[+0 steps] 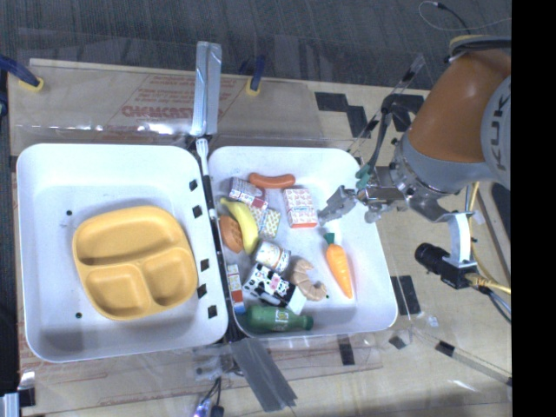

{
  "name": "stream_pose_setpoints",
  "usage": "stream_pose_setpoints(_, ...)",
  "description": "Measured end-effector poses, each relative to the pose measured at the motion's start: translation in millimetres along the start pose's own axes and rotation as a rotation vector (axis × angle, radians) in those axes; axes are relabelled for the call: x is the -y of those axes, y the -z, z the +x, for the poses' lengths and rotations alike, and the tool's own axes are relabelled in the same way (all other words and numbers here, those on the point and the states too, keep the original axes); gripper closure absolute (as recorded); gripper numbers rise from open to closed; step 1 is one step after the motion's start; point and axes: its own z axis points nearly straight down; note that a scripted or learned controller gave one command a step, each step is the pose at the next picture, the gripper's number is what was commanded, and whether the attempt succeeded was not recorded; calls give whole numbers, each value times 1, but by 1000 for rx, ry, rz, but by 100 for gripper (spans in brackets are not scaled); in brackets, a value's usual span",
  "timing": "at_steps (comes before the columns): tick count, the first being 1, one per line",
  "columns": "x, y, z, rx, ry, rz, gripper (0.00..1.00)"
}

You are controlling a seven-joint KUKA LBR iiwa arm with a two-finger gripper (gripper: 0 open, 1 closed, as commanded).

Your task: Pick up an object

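Yellow-tan compartment tray (132, 261) in left bin (35, 181), three recesses visible. Right bin (369, 289) crowded: sausage (272, 181) at far side, small printed cartons (300, 207) beneath it, banana (242, 222) beside a brown roll-like piece (230, 234) against the dividing wall. Tin (271, 254), black-and-white patterned box (269, 286) and pale pastry-like item (307, 279) packed close together, labels too small to read. Green bottle (280, 320) lying flat along near wall. Carrot (340, 269) apart from the cluster, leafy end pointing away from camera. Gripper (334, 207) above right bin's right half, just beyond carrot's leafy end, nothing seen between fingers; spread of fingers impossible to tell at this slant. Grey arm (452, 137) with orange band cut off at right. Clear sheeting (156, 102) behind bins, printed lettering blurred.
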Motion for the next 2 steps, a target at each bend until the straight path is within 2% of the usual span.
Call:
stream_pose_setpoints(1, -5, -61, -52, 0, 38, 0, 0)
stream_pose_setpoints(2, -5, -181, -51, 0, 41, -3, 0)
